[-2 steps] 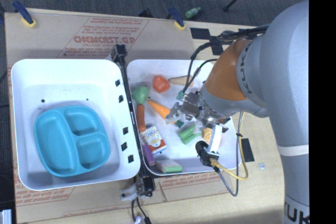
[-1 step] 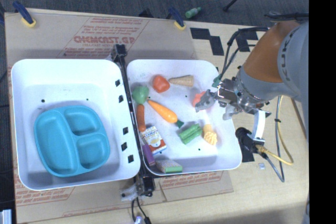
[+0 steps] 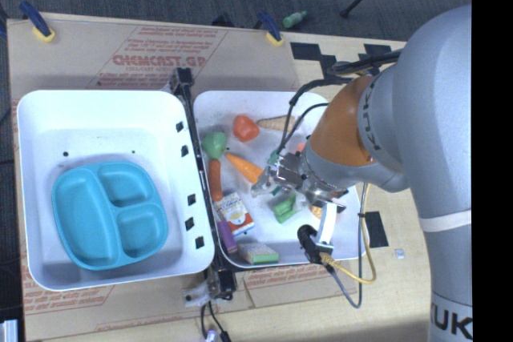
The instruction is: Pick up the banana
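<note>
Well off to the gripper's left sits the blue divided plate [image 3: 111,214] in the left bin [image 3: 32,172], out of play. Closer in, to its left, lie a green pepper [image 3: 214,143], a red tomato [image 3: 245,127], a carrot [image 3: 243,166] and a small carton [image 3: 232,212]. The gripper [image 3: 276,179] hangs low in the right bin [image 3: 240,102], just above a green piece [image 3: 284,209]; whether it is open or closed I cannot tell. I cannot pick out the banana for certain among the food. Nothing looks lifted yet, so the grasp is, I'd judge, not yet made.
</note>
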`<state>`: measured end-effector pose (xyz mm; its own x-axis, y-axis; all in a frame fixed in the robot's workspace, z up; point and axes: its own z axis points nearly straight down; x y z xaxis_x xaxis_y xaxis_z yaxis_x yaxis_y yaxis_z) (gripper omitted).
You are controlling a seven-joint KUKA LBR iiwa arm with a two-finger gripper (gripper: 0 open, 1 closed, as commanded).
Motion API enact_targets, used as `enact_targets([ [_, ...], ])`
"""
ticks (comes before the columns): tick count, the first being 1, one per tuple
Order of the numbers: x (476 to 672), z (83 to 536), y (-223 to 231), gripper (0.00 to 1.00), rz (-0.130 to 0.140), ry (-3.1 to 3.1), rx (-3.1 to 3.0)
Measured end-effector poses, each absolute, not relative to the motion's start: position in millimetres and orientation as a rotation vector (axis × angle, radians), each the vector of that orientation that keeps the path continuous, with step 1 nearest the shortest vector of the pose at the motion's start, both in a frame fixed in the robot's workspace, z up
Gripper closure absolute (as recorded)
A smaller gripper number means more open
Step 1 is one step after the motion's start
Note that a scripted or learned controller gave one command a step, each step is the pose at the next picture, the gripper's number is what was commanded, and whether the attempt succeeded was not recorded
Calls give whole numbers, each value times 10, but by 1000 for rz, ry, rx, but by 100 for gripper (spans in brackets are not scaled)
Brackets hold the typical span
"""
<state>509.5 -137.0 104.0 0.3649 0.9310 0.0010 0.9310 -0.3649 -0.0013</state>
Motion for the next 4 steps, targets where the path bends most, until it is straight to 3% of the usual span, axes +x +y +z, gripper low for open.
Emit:
enact_targets([
  [1,5517,963,-1221,0,-5,-2222,-2233],
  [2,5448,1886,-1683,0,1,-2291,-2149],
  [3,4966,935,-1314,0,0,-2182,-2260],
  [4,5452,915,-969,0,1,-2333,-2100],
])
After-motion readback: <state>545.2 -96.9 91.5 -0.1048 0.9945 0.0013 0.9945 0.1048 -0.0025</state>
